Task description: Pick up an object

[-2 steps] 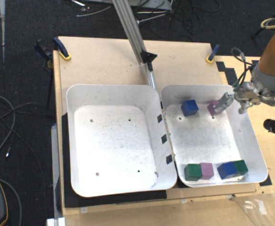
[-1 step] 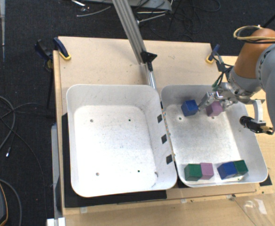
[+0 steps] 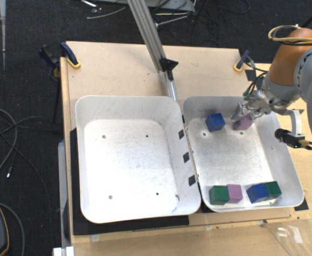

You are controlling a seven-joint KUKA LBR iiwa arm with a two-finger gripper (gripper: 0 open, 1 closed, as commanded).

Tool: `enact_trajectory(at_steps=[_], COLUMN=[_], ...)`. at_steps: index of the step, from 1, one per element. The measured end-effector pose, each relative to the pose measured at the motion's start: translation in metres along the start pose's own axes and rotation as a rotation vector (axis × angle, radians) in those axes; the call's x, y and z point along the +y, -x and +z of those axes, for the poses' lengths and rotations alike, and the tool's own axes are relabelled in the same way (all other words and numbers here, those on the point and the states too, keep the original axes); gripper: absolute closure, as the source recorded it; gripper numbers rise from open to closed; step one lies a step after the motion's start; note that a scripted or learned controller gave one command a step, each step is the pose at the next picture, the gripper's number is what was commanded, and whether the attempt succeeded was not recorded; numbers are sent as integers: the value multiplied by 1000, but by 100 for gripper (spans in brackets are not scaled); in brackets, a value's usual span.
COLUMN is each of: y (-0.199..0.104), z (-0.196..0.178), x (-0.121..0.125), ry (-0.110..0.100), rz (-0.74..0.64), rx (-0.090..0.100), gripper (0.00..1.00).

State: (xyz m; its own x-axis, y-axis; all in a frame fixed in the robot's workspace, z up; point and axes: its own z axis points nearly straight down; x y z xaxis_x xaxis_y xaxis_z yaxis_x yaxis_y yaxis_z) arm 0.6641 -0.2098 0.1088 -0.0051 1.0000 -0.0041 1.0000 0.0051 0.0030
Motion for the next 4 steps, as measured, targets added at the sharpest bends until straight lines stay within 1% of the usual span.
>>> enact_trajectory(at_steps=[1, 2, 3, 4], y=[-62, -131, -213, -266], z=[-72, -141, -100, -86], x=[-41, -85, -78, -104], ry=[2, 2, -8, -8], rz=[-1, -4, -4, -3], rx=[4, 7, 7, 6], gripper=[100, 100, 100, 100])
